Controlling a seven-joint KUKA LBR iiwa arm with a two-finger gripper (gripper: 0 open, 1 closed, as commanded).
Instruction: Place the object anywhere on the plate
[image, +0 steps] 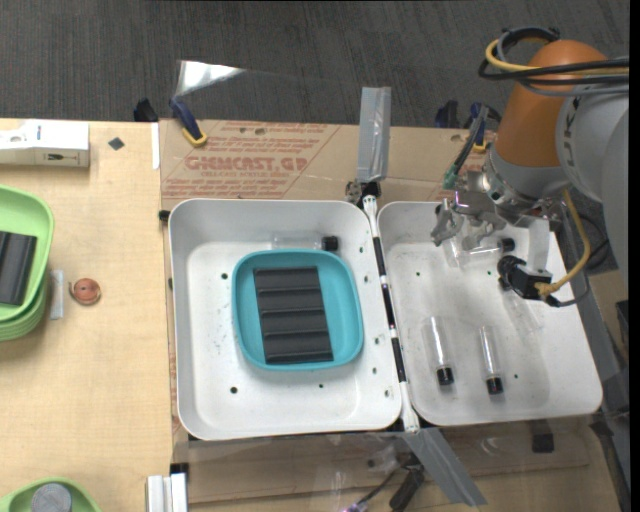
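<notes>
Right bin (560, 395): tubes (440, 352) well below claw (462, 236); claw state unclear; plate (297, 309) left

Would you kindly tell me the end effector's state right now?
End effector: cannot be told; it hangs over the right bin's far end.

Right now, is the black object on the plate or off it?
On it: the black ribbed object lies flat inside the teal plate, in the left bin.

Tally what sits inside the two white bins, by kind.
Teal plate: 1
Black ridged block on the plate: 1
Clear tubes with black caps: 2
Total: 4
</notes>
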